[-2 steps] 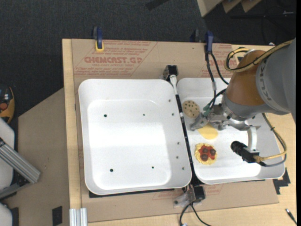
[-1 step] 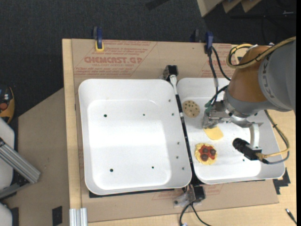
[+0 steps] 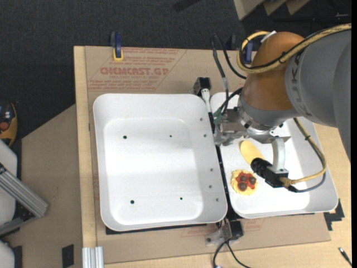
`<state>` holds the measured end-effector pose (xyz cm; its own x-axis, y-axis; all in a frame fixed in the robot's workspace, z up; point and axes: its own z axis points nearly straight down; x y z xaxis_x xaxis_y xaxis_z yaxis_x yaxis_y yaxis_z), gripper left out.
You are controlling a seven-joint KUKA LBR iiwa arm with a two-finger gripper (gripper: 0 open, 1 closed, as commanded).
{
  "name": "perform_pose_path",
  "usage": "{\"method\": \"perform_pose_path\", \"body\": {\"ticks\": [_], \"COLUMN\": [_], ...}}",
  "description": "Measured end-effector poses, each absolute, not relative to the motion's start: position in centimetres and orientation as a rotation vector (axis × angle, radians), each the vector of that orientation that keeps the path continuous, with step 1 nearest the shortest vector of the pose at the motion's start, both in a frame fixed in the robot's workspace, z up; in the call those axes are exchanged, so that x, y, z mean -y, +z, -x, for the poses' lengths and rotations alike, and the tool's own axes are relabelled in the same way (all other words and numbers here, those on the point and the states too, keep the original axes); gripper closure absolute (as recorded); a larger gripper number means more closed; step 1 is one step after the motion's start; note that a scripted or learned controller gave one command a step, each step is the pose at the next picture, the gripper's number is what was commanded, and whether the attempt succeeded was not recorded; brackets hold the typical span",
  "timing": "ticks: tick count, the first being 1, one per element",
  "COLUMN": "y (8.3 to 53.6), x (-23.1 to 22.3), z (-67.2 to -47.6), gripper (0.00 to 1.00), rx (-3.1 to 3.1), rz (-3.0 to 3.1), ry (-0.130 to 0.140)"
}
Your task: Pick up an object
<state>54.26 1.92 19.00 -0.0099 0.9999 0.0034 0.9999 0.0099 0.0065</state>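
From where I stand, the grey arm (image 3: 323, 77) comes in from the right and bends down over the right bin (image 3: 312, 202), with its orange band (image 3: 273, 74) hanging above the far half of that bin. Under the wrist, the tool (image 3: 227, 128) sits low at the bin's left wall, right by the seam where the two bins meet. The wrist covers it from above, so I cannot tell whether it is apart or together. Just beside it, toward the near side, a small yellow banana-shaped piece (image 3: 248, 148) lies slanted on the bin floor, partly tucked under the robot's hardware. A little nearer still is a round yellow disc (image 3: 244, 181) with dark red blobs on top, lying flat and close to the same left wall. The left bin (image 3: 103, 127) sits tight against the right one, and four small dark dots mark its white floor. Both bins rest on the counter (image 3: 89, 94), a brown board with red lettering along its far side. A blue clamp (image 3: 116, 42) grips the far edge of the board, and a black clip (image 3: 202, 86) stands at the far end of the seam.
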Motion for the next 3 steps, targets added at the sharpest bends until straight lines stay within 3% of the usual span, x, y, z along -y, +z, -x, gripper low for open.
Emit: {"method": "perform_pose_path", "body": {"ticks": [1,2,3], "y": [33.6,47.1,33.7], "x": [-0.5,-4.7,-9.0], "z": [-47.9,-48.9,-50.9], "gripper": [1.00,1.00,1.00], "rx": [-2.217,-2.220,-2.232], "rz": [-2.214,-2.206,-2.223], "ry": [0.018,0.025,-0.018]}}
